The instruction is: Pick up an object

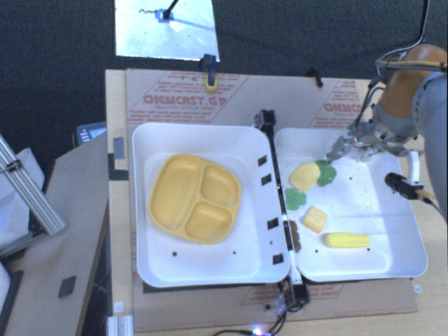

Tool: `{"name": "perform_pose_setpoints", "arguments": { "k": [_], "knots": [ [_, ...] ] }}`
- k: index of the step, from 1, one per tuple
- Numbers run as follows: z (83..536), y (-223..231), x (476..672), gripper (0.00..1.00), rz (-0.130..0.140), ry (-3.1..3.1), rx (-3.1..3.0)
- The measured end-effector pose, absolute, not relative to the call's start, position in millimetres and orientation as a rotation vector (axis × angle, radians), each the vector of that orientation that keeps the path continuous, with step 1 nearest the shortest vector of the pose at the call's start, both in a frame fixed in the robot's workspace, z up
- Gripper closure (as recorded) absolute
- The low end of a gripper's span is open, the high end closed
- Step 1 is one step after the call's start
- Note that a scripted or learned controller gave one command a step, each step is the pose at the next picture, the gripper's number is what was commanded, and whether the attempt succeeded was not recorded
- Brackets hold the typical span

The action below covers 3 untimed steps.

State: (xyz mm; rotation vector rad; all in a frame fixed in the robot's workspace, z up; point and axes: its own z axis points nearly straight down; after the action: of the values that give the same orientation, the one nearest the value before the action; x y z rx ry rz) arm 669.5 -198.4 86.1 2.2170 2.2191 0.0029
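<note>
Gripper (341,148) hangs over right bin (402,257), just above yellow lump (304,176) and green piece (325,173), which touch. Nothing seen held; finger state cannot be told. Risk: both get nudged or pinched together, grasp slips.

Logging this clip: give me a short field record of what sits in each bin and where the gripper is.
left bin: yellow divided tray, lying flat
right bin: pale yellow round piece, two green pieces, yellow cube, corn cob
touching: upper green piece against the round piece
gripper: over the right bin's far side, just above and right of the round piece
gripper contents: nothing seen between its fingers
</note>
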Motion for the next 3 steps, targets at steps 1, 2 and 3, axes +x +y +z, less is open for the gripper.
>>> {"name": "perform_pose_setpoints", "arguments": {
  "k": [1, 2, 3],
  "knots": [
    [85, -207, 617.2, 0.0, -0.001, 2.222, 2.222],
    [86, -188, 655.3, 0.0, 0.006, 2.225, 2.211],
    [86, -185, 670.2, 0.0, 0.005, 2.224, 2.213]
  ]
}}
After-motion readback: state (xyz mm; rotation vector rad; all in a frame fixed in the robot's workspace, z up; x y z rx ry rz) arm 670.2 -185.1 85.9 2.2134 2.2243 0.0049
